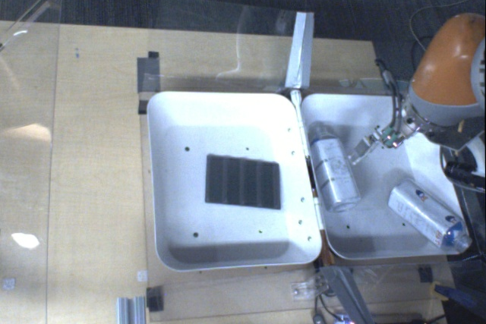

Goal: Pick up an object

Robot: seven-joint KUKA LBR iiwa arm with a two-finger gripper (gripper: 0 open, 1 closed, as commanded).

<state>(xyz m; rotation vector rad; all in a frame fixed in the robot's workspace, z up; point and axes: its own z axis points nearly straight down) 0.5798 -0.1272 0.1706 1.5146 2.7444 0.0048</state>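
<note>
Two shallow white bins side by side on a wooden bench. In the right bin (pixel 364 246), a silver can (pixel 332 167) lying on its side against the left wall, and a clear plastic bottle (pixel 425 216) with a blue cap near the front right corner. Gripper (pixel 363 148) just right of the can, above the bin floor, gripping nothing visible; open or closed impossible to tell. Left bin (pixel 175 163) holding a dark ribbed rectangular pad (pixel 243 181).

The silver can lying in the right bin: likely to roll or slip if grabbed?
The silver can lies on its side, so a nudge would probably roll it. Its smooth, shiny wall looks slippery for the gripper. It rests against the bin's left wall, which may block rolling that way.
</note>
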